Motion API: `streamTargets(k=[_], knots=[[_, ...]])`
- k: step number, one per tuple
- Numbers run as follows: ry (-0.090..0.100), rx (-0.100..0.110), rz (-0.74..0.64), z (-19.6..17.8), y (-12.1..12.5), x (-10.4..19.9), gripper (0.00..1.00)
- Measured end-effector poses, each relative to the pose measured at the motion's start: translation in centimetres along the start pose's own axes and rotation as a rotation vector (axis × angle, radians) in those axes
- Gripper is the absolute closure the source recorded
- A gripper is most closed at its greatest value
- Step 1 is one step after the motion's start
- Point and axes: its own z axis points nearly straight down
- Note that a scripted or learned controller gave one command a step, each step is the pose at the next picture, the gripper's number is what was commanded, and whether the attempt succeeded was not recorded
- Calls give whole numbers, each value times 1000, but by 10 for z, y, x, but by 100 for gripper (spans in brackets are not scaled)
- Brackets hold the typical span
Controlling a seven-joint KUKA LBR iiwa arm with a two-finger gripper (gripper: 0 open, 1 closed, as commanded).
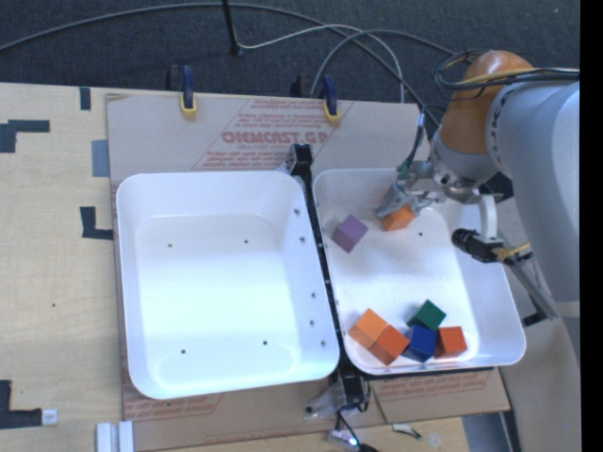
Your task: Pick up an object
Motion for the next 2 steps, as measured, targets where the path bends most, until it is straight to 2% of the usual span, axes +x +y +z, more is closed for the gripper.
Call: streamTargets(k=[1,2], knots=[[1,-5,23,-88,1,71,100],[2,-13,23,-261,-45,141,100]])
